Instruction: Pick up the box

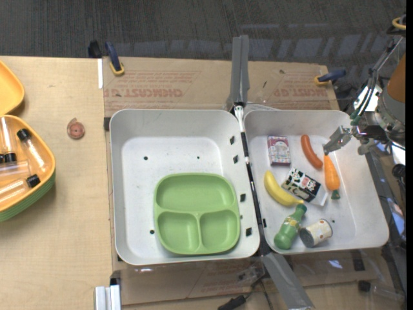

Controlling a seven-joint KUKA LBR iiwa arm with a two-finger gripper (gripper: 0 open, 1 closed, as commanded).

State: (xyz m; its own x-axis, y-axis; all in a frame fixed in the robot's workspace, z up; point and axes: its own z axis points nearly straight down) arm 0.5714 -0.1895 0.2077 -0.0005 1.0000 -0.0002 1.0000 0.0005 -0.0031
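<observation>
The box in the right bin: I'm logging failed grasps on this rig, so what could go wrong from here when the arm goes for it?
1. The box lies flat by the right bin's left wall, which could block a finger.
2. The black-and-white packet nearby is box-like too, so it could be taken instead.
3. The gripper sits at the far right rim; reaching across, it may knock the sausage or carrot.

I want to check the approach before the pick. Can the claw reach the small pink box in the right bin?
Probably yes. The claw hovers at the right bin's far right side, and the pink box lies uncovered, apart from the sausage.
</observation>
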